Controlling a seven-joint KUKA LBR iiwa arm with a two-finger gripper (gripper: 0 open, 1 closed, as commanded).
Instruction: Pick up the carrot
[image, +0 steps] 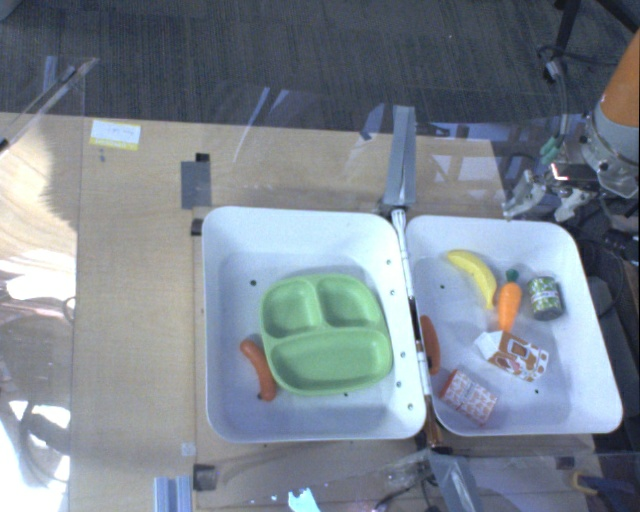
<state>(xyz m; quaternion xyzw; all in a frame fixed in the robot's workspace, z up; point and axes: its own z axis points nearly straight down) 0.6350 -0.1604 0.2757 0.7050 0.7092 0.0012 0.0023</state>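
Nothing of the task is looking done yet: the carrot (508, 304) is still lying in the right bin (590, 395).

Going left to right, the left bin (225, 330) is holding a sausage (259, 369) touching a green plate (325, 334). The right bin is holding another sausage (431, 344) far left of the carrot, a red packet (470, 396) below-left, a banana (473, 272) just left, a carton (518, 357) below, a can (545, 297) just right.

The arm (612, 135) is waiting above and right of the carrot; whether its gripper is wide or narrow, I cannot tell.
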